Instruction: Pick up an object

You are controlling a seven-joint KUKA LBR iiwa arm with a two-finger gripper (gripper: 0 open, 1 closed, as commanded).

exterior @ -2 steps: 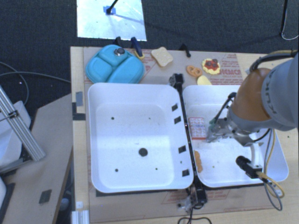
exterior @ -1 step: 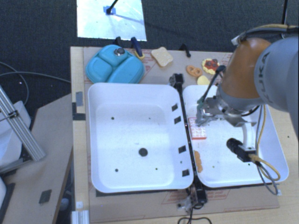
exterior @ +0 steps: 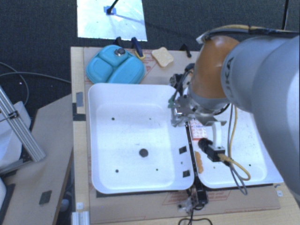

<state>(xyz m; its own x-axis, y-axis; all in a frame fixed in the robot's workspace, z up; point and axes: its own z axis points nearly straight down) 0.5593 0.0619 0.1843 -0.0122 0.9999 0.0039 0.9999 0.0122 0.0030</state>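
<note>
Where the two bins meet — orange stick (exterior: pixel 198 161), long axis up-down; tool (exterior: pixel 180 112) grip unreadable.

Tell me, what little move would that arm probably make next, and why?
Probably a short slide left and down toward the small dark object in the left bin. The gripper hangs over the divide between the bins, with nothing seen between its fingers, and that object lies apart, lower left.
</note>
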